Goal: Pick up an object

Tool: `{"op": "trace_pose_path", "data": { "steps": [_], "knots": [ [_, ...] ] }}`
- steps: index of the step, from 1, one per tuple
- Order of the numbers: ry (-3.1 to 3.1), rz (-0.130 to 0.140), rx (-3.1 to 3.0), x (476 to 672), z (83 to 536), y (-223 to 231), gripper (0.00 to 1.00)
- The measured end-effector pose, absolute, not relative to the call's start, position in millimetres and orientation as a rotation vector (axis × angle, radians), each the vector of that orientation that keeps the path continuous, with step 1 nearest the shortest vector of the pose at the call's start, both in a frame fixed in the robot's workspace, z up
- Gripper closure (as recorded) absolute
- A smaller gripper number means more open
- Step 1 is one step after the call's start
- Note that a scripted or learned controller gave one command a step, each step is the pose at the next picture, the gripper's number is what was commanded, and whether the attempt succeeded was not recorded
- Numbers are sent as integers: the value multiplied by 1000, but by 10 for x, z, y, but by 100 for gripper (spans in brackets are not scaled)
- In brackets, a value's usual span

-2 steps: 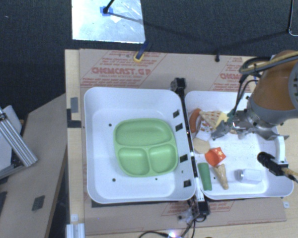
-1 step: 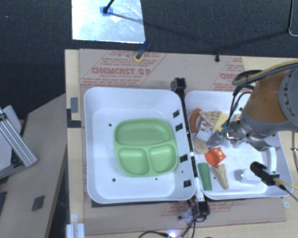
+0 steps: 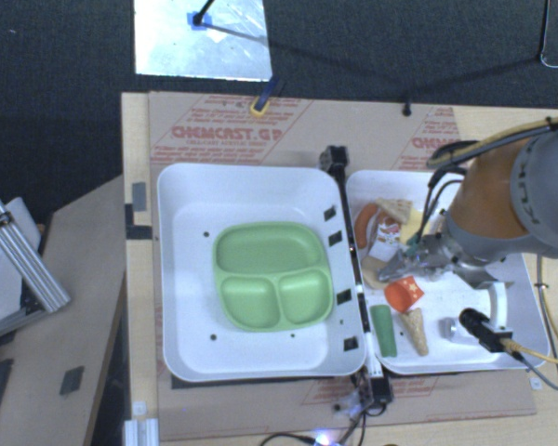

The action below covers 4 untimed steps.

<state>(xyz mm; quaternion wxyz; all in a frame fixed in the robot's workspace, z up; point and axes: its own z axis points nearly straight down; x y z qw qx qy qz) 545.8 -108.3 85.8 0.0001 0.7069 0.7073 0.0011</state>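
Two white bins sit side by side on the bench. The left bin (image 3: 181,249) holds a green plate (image 3: 270,277) with three compartments, lying flat near its middle. The right bin (image 3: 456,297) holds the small things. An orange disc (image 3: 365,221) and a white-and-red carton (image 3: 385,235) lie near its left wall, and a yellow wedge (image 3: 397,210) lies towards its far edge. A red piece (image 3: 405,294) lies at mid-bin. A green stick (image 3: 383,330) and a tan cone (image 3: 417,331) lie side by side at the near edge. The arm (image 3: 511,203) reaches in over the bin's right edge. The gripper (image 3: 391,269) hangs between the carton and the red piece. Whether it is apart or together I cannot tell, and nothing shows clamped in it.
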Motion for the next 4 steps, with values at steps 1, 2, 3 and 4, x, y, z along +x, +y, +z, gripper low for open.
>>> {"op": "trace_pose_path", "data": {
  "steps": [1,2,3,4],
  "knots": [
    [2218,6,2218,5467,971,-1091,100],
    [2222,7,2212,5565,1563,-1046,100],
    [2221,7,2212,5611,2200,-1086,100],
    [2225,3,2215,5619,2246,-1085,100]
  ]
}}
